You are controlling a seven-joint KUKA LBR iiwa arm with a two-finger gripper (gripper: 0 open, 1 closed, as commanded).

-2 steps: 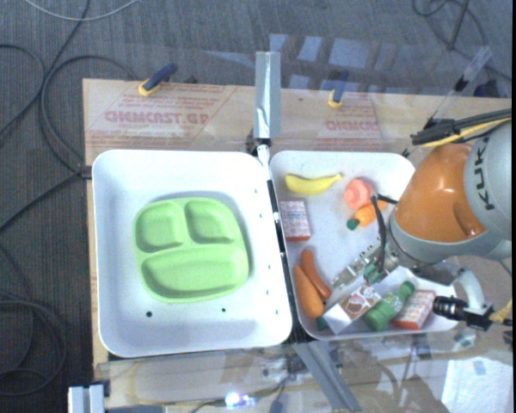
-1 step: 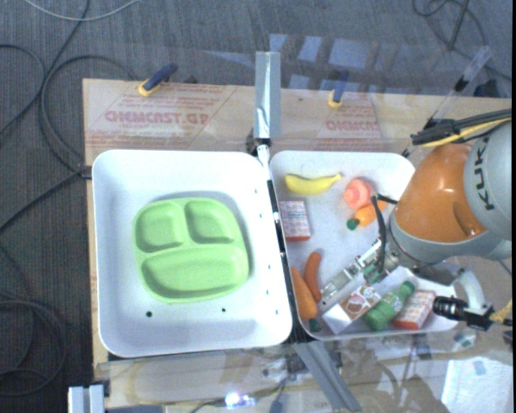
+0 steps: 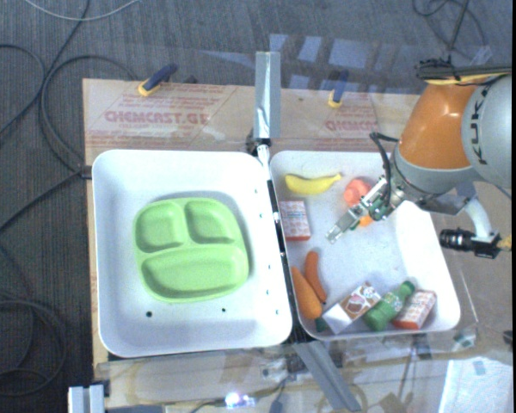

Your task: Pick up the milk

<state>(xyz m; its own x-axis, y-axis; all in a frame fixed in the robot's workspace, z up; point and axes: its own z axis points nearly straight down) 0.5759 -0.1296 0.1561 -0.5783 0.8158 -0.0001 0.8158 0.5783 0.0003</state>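
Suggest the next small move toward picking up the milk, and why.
Probably carry the gripper toward the view's bottom, above what looks like the milk carton between the carrots and green bottle. The gripper hangs apart from it, nearer the banana.

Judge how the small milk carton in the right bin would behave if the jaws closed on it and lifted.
The milk carton looks like a boxy toy with flat faces, so it would probably not roll. It seems small, likely light. It lies tilted against the green bottle and near the carrot, so neighbours may shift when it is lifted. Its printed surface might be somewhat slick.
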